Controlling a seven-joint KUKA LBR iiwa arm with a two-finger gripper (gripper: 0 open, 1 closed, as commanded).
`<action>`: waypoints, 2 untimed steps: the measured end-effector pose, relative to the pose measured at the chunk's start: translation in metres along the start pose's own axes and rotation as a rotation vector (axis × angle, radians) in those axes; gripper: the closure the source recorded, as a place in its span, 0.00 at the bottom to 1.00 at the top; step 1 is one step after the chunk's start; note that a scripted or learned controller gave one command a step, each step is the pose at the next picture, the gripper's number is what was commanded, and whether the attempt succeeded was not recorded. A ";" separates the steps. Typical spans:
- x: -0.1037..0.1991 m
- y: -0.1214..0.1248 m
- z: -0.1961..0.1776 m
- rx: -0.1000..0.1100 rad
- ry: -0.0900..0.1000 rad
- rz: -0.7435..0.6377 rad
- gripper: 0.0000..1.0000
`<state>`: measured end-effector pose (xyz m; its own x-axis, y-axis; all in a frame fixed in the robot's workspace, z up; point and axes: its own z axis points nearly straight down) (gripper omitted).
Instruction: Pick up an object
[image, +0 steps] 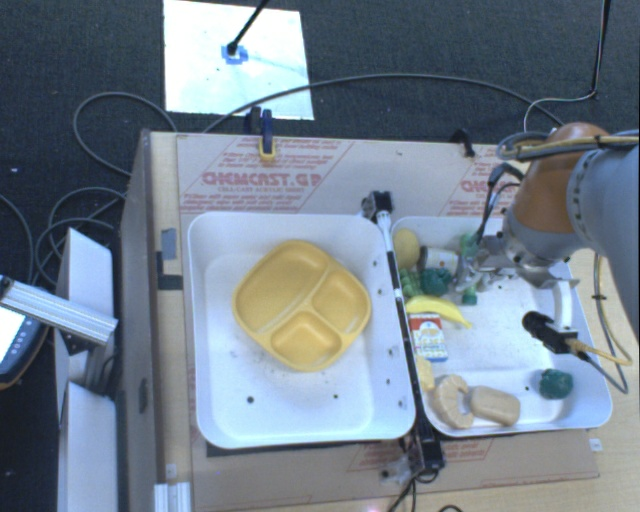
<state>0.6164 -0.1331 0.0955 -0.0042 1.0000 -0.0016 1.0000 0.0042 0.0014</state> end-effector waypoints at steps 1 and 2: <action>-0.011 -0.047 -0.076 -0.002 0.000 0.003 1.00; 0.064 0.019 -0.094 -0.002 0.003 -0.001 1.00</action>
